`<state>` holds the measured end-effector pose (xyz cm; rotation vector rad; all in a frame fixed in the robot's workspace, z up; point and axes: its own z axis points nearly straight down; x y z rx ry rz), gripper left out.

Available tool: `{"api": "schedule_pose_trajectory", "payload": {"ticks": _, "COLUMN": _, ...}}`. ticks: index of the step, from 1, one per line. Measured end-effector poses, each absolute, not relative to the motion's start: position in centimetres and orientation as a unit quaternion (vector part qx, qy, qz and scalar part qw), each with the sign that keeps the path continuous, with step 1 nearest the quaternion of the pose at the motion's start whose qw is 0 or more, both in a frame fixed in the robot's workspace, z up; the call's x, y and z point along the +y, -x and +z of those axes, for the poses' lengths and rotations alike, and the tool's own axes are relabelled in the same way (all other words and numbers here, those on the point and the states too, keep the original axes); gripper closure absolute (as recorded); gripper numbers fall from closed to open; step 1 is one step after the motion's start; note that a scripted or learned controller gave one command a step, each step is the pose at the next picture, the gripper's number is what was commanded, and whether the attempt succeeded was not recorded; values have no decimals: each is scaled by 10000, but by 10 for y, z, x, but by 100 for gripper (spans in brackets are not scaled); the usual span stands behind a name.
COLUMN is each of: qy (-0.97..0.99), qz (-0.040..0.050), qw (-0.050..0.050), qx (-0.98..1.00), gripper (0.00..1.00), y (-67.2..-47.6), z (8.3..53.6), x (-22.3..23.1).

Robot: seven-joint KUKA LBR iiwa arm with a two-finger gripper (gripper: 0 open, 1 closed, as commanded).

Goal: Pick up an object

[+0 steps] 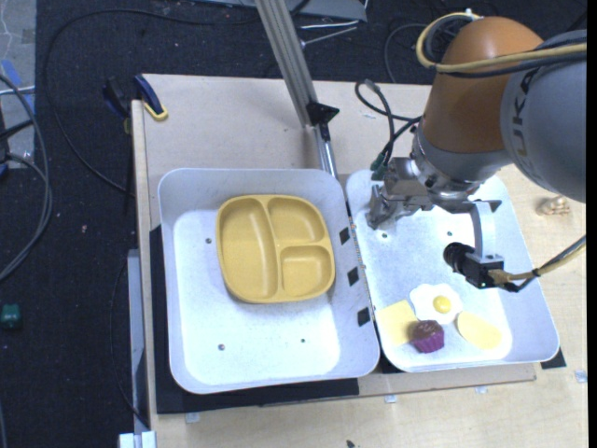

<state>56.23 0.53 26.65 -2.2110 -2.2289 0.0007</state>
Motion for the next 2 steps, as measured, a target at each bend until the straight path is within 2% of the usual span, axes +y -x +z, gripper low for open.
{"api": "schedule_pose_trajectory", "payload": {"ticks": 2, "qy": 7041, "qz": 5, "qw": 12, "qx": -7101, "gripper": 100, "y": -536, "z": 264, "x": 98}}
